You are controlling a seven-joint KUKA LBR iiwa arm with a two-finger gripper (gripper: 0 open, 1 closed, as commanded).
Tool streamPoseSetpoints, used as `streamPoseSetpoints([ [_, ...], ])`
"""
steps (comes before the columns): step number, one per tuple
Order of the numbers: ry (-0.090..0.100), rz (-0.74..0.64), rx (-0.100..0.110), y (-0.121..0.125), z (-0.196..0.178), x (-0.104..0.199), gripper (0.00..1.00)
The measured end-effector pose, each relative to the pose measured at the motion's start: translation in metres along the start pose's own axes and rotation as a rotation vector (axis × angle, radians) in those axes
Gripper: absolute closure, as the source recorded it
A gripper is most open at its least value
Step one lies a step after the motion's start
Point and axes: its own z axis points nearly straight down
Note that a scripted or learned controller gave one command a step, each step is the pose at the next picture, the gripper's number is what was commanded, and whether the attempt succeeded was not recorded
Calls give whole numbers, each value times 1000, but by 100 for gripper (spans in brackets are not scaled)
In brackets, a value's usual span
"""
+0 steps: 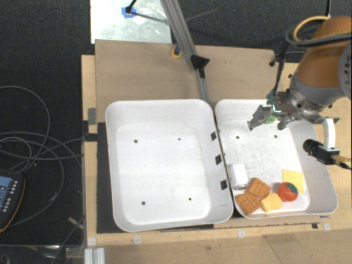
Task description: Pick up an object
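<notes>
The little toys lie in a bunch at the near end of the right bin: a tomato, a yellow cheese wedge, two waffles, a yellow block and a white block. They sit well below the gripper, toward the front of the bench. The gripper hangs over the far end of that bin with its fingers apart and nothing between them. It needs to come forward and down.

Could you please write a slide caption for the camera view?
Claw above the right bin, whose near end holds a tomato, waffles and cheese.
</notes>
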Motion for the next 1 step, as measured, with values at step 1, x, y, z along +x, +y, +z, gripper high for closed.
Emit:
streamPoseSetpoints([
  [1, 0, 1, -4, 1, -2, 0, 0],
])
